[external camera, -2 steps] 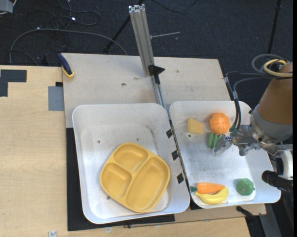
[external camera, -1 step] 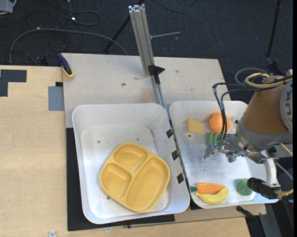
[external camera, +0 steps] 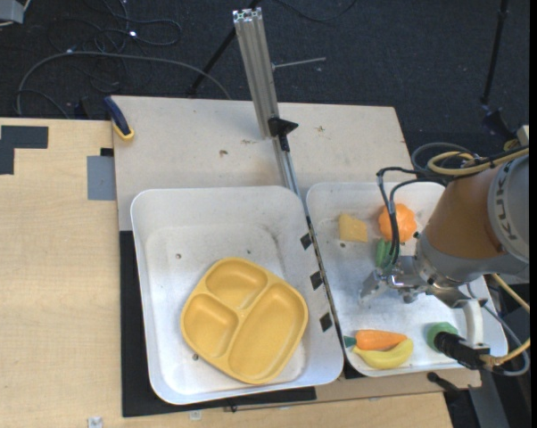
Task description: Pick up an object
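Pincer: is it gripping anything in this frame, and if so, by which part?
Nothing shows between its tips. The pincer sits low in the right bin, near the orange.

Yellow tray (external camera: 243, 317) in L bin (external camera: 152, 239); gripper (external camera: 389, 285) low in R bin (external camera: 326, 205) w/ toys.

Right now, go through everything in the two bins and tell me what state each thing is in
yellow divided plate: flat in the left bin, nothing on it.
cheese wedge: loose in the right bin.
orange: beside the arm, loose.
carrot: lying on the banana.
green object: at the right bin's near corner.
gripper: low over the right bin floor, grasp unclear.
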### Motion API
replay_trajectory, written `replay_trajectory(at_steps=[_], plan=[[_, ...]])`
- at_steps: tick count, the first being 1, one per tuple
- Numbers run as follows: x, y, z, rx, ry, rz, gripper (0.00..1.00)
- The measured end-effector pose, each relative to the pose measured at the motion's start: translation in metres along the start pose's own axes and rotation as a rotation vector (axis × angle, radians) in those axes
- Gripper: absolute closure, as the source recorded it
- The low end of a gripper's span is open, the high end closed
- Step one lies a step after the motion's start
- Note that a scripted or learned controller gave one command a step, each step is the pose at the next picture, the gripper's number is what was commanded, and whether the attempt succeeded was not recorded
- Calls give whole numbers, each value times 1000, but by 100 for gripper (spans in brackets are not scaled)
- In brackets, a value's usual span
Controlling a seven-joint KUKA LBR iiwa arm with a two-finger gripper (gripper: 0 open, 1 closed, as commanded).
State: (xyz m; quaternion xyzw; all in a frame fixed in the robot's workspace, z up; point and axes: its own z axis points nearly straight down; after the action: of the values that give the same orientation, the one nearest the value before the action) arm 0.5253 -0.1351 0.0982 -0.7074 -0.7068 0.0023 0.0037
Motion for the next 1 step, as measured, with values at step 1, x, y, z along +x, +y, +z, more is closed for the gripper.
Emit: replay_trajectory(at_steps=[1], plan=[[-1, 0, -13, -2, -1, 4, 100]])
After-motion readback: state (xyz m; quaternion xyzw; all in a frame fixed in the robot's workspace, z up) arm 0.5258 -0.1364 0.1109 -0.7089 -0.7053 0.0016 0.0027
